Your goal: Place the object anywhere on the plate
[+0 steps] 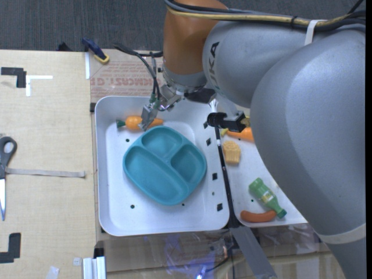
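Orange toy carrot (135,122) lies in the left bin (107,173), just beyond the teal divided plate's (165,164) far rim, as the arm's jaws (149,118) hang at its right end; whether they are spread or pinching is impossible to tell. A sound placement likely needs a firm mid-body grip, then a short carry over the rim

Two bins stand side by side on the bench. In the left bin (110,214) the divided plate (165,165) lies near the middle. A toy carrot (135,122) lies at eleven o'clock from the plate, just beside its rim, and the gripper (149,120) is down at the carrot's right end. In the right bin (290,218), a sponge block (231,152) lies at three o'clock from the plate; a bottle (266,197) and a sausage (257,216) lie at four o'clock. Scissors (4,173) lie on the bench, well apart at nine o'clock.
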`<state>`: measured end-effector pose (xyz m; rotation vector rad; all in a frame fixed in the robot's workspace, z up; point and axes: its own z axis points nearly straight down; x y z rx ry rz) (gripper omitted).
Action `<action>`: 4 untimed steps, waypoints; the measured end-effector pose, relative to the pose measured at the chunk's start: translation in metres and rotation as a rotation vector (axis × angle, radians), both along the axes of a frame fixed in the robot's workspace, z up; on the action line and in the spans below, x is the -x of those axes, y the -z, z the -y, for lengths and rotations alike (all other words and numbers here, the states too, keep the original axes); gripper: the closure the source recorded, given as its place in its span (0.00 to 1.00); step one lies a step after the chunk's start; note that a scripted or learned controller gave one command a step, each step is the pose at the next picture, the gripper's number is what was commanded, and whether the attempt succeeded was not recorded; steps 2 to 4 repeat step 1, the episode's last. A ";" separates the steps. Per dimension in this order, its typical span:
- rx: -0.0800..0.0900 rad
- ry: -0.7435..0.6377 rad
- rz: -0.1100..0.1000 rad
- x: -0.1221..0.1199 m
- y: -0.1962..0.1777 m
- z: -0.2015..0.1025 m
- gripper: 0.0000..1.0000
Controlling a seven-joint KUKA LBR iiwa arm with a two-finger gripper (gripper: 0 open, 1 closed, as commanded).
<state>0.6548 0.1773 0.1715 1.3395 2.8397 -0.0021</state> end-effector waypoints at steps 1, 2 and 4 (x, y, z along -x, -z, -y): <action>0.000 0.075 0.000 0.085 -0.124 -0.026 0.00; 0.000 0.075 0.000 0.085 -0.124 -0.026 0.00; 0.000 0.075 0.000 0.085 -0.124 -0.026 0.00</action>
